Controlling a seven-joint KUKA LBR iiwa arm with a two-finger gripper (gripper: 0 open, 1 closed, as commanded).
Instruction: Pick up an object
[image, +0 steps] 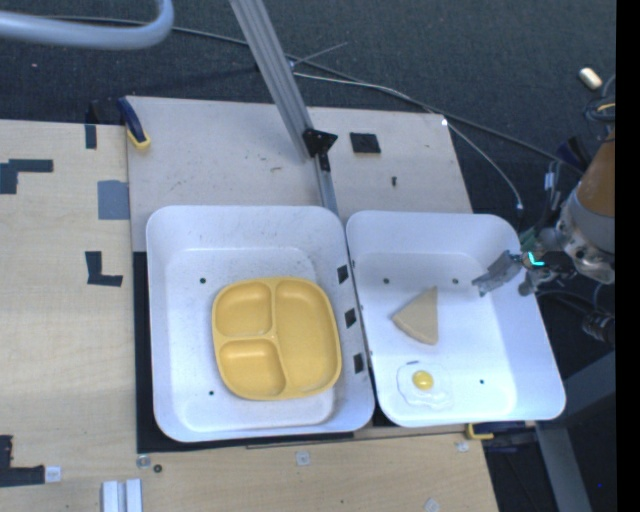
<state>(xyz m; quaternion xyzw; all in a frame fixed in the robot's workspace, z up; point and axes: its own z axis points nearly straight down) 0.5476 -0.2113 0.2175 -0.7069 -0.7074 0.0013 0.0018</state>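
Two white bins (165, 300), pincer (505, 272) above right one

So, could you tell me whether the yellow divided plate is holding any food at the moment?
Empty: the yellow divided plate in the left bin shows three bare compartments.

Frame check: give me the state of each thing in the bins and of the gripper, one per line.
Yellow tray: flat in the left bin, right side up, compartments bare.
Wedge: lying flat in the right bin, untouched.
Fried egg: flat, yolk up, near the front wall.
Gripper: over the right bin's far right edge, holding nothing.
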